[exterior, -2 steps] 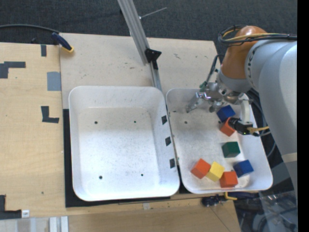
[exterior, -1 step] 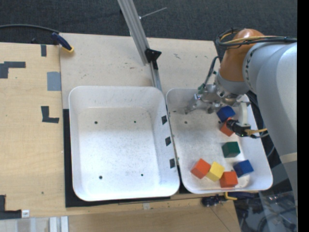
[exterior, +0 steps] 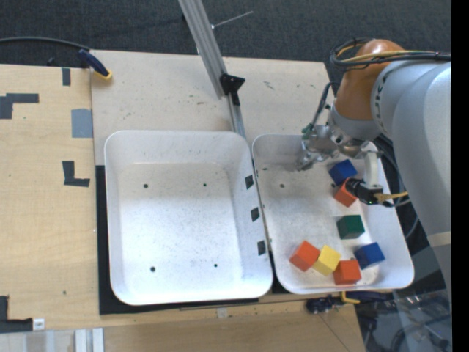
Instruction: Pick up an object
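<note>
The blue block (exterior: 341, 171) sits just right of my gripper (exterior: 305, 160) in the right bin (exterior: 293, 204), and I cannot tell whether the gripper grasps anything.

Two bins sit side by side on the tabletop (exterior: 168, 86). The right bin (exterior: 282, 211) holds seven blocks: three clustered at six o'clock (exterior: 325, 261), four toward three o'clock (exterior: 346, 195). The end effector (exterior: 306, 160) hangs at twelve o'clock.
</note>
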